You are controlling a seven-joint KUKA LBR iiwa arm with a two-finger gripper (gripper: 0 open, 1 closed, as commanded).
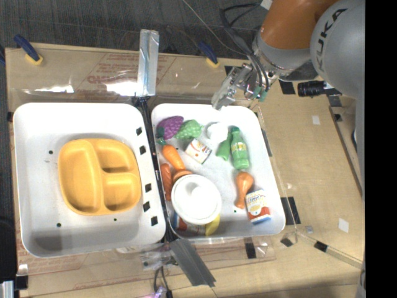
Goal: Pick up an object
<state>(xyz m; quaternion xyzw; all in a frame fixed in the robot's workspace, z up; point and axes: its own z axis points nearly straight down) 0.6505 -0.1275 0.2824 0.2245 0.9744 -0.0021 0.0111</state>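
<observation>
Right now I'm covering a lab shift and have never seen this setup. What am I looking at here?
One camera looks down at a slant on a bench. The grey and orange machine is a robot arm; its gripper hangs above the far rim of the right bin, with nothing seen in it. That bin holds toy food: purple grapes, a green bottle, a carrot, a white bowl. The left bin holds a yellow divided tray.
</observation>
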